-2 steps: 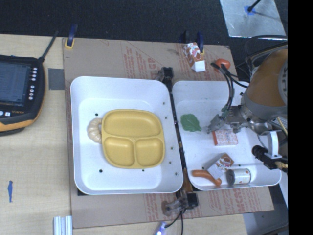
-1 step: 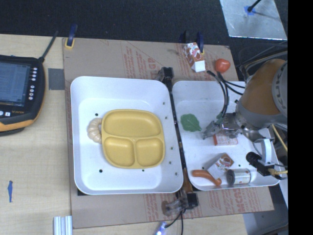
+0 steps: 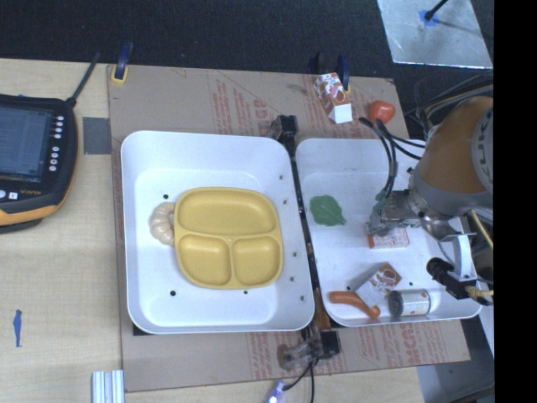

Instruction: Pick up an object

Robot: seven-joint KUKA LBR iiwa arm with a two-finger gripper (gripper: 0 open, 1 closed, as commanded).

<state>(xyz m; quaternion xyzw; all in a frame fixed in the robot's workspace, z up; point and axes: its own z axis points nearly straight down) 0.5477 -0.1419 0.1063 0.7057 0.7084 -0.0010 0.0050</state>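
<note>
A: Where is the arm (image 3: 453, 162)?

B: It comes in from the right, bent over the right bin (image 3: 352, 154). Its grey body and orange band hide that bin's right side and are cut off at the edge of the view.

A: And the pincer (image 3: 388, 223)?

B: It is low in the right bin, directly over a small red-and-white packet (image 3: 389, 239). The head is a dark, blurred mass, so I cannot tell how it is set, or whether it touches the packet.

A: What else lies in that bin?

B: A green leaf-shaped piece (image 3: 327, 210) near the left wall, well apart from the pincer. Along the front wall: an orange carrot-like piece (image 3: 354, 303), a grey-and-red wrapper (image 3: 379, 279) just above it, and a small can on its side (image 3: 409, 302) beside them. The wrapper's print is too small to read.

A: The left bin (image 3: 143, 225)?

B: A yellow three-part tray (image 3: 228, 236) sits in its middle. A pale lumpy thing (image 3: 160, 222) pokes out at the tray's left edge, partly hidden under it; I cannot say what it is.

A: On the surface?

B: Behind the right bin, a small carton (image 3: 333, 96) and a red ball (image 3: 382, 109) lie on the cardboard sheet (image 3: 201, 99). At far left, a black-and-orange control pendant (image 3: 33, 159) is cut off by the frame.
</note>
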